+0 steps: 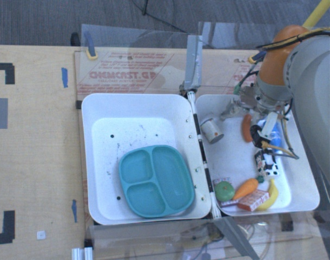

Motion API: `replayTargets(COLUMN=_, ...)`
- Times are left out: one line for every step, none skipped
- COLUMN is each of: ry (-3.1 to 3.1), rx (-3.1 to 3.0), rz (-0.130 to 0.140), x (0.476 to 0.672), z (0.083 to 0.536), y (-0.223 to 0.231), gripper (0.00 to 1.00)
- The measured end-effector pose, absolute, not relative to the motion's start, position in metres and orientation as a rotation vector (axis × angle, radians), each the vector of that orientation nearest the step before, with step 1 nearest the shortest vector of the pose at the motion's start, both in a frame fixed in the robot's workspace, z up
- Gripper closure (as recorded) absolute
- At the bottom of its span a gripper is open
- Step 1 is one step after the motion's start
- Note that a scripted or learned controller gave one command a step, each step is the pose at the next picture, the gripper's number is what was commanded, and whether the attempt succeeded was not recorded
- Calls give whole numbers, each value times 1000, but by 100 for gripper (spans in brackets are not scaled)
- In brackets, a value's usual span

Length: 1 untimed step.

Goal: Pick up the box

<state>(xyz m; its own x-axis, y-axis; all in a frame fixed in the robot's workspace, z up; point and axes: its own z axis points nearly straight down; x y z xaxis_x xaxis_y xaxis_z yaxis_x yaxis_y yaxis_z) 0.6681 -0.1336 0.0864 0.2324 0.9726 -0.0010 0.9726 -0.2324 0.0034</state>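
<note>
The box (pixel 253 201) is small and red-orange. It lies flat at the front of the right bin (pixel 230 161), between a carrot (pixel 246 188) and a banana (pixel 270 195). My gripper (pixel 250 110) hangs over the far end of the same bin, under the orange wrist band (pixel 278 53). It is well away from the box, above an orange object (pixel 246 128) and near a silver can (pixel 211 130). Nothing shows in its grasp.
A green apple (pixel 225 190) sits left of the box, and a black-and-white cow toy (pixel 268 164) and a blue item (pixel 275 138) lie along the right wall. The left bin (pixel 100 118) holds a teal divided plate (pixel 156 180).
</note>
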Motion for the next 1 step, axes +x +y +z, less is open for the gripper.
replayTargets(ry=1906, rx=2506, rz=23, x=607, z=90, y=-170, gripper=0)
